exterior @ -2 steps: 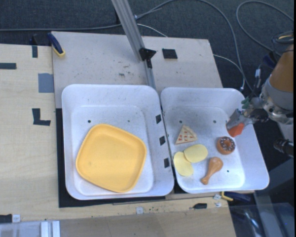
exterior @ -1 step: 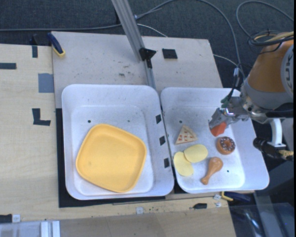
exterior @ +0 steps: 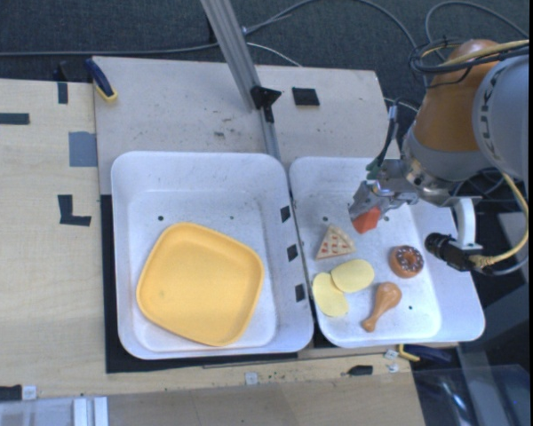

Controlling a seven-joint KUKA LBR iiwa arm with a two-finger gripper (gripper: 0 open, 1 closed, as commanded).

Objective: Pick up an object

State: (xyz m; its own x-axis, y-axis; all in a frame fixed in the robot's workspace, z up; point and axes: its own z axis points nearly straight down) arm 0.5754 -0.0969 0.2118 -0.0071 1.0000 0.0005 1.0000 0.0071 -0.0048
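On the counter, the left shallow white bin (exterior: 129,180) holds a large yellow square plastic plate (exterior: 200,282). The right shallow white bin (exterior: 453,322) holds two pale yellow oval slices (exterior: 342,284), a tan drumstick (exterior: 381,304), a waffle-patterned triangular wedge (exterior: 335,243) and a chocolate-glazed doughnut (exterior: 407,261). The grey arm's jaws (exterior: 369,211) grip a small red-orange chunk (exterior: 366,221) above the right bin's middle.
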